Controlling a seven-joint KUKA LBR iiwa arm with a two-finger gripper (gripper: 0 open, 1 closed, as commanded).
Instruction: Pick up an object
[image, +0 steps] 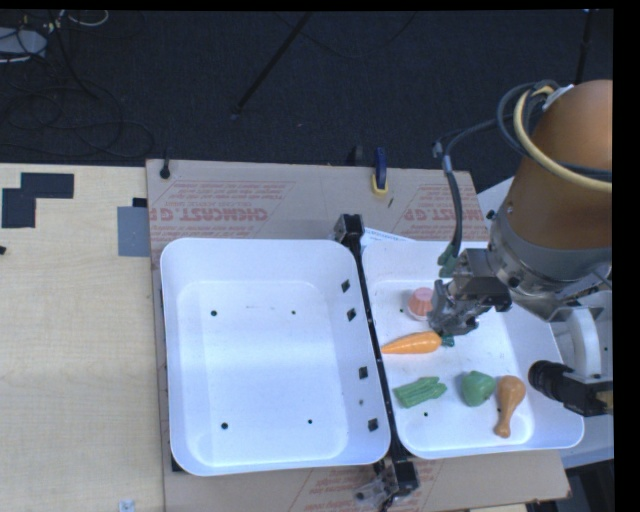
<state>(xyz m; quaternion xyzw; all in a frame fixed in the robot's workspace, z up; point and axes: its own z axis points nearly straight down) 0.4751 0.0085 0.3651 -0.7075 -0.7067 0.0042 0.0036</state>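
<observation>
In the right bin (545, 432) lie an orange carrot (411, 344), a small pink and red round piece (420, 300), a green ridged vegetable (419, 391), a green pepper (477, 387) and a tan drumstick (508, 403). My gripper (452, 322) hangs low over the bin, just above the carrot's right end and right of the pink piece. Its dark fingers blend with the wrist body.
The left bin (262, 360) sits beside the right one, with black clips (362, 372) along the shared wall. Both bins rest on a cardboard sheet (250, 200). The arm's large orange and grey body (565, 180) looms over the right bin's far right side.
</observation>
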